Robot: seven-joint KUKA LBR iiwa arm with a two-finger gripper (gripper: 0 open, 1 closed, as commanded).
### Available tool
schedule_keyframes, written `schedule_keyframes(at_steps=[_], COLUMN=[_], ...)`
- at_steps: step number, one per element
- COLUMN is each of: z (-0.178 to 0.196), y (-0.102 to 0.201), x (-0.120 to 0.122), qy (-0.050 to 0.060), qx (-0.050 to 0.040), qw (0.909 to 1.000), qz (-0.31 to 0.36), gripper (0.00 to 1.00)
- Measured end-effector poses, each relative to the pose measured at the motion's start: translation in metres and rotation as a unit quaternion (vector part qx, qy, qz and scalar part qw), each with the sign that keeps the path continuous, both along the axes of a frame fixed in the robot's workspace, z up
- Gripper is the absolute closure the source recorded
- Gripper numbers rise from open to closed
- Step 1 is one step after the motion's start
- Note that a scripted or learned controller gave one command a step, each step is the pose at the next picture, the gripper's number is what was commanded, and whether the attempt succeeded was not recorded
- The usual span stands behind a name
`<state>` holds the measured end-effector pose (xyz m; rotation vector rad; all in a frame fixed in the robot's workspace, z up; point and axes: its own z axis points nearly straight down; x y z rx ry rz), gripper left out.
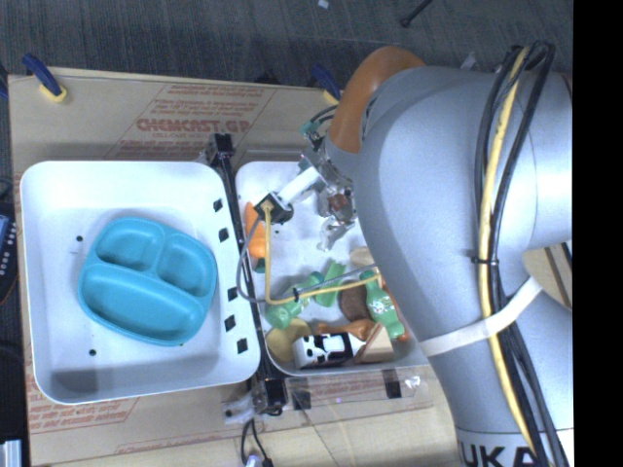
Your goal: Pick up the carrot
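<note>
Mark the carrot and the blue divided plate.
carrot (pixel 257 242): camera view, on its orange body.
blue divided plate (pixel 146 278): camera view, bare surface near its middle.

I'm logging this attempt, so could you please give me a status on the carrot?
Gripper above right bin. Carrot at its left wall, apart from gripper. Toy pile nearer front, not blocking.

Two white bins (pixel 49 339), one blue tray (pixel 146 280), one carrot (pixel 257 244).
</note>
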<state>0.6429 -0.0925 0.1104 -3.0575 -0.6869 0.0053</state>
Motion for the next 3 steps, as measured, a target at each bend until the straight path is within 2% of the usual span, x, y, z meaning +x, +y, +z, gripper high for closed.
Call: schedule_keyframes(at_steps=[1, 2, 3], z=[-0.021, 0.087, -0.021], y=[0.0, 0.01, -0.004], x=[-0.071, -0.01, -0.053], qy=[0.005, -0.003, 0.004], qx=[-0.0022, -0.0023, -0.0019], qw=[0.994, 0.9934, 0.9934], qz=[-0.109, -0.115, -0.115], gripper=[0.0, 0.0, 0.0])
